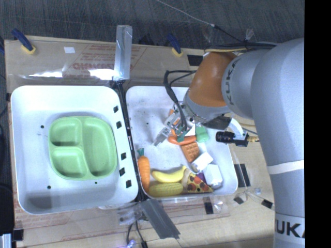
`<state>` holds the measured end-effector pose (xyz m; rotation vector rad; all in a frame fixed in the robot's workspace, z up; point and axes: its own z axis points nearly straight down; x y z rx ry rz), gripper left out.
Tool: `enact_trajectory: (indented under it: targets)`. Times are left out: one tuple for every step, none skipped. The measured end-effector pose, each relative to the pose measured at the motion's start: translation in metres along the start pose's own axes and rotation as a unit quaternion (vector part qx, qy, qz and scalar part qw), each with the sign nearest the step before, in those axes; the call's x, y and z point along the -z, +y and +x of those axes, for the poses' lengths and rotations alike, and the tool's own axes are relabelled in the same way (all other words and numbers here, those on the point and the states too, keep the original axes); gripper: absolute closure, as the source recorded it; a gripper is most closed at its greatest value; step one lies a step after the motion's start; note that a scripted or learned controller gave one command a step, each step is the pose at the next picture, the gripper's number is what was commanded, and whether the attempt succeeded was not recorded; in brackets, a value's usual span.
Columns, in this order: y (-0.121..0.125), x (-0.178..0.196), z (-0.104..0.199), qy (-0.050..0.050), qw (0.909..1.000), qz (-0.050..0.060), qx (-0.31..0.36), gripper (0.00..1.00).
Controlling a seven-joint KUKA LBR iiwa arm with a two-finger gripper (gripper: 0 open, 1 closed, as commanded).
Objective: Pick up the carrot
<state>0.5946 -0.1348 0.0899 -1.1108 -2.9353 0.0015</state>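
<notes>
The carrot (144, 170) lies against the right bin's (150, 99) left wall, at 7 o'clock from the hand (169, 130). The hand hovers above the bin centre, fingers parted, gripping nothing.
</notes>
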Motion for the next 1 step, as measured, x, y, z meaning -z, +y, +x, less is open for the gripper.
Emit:
enact_trajectory:
  targets:
    - [0.0024, 0.0121, -0.0006, -0.002, 1.0000, -0.001, 0.004, 1.00]
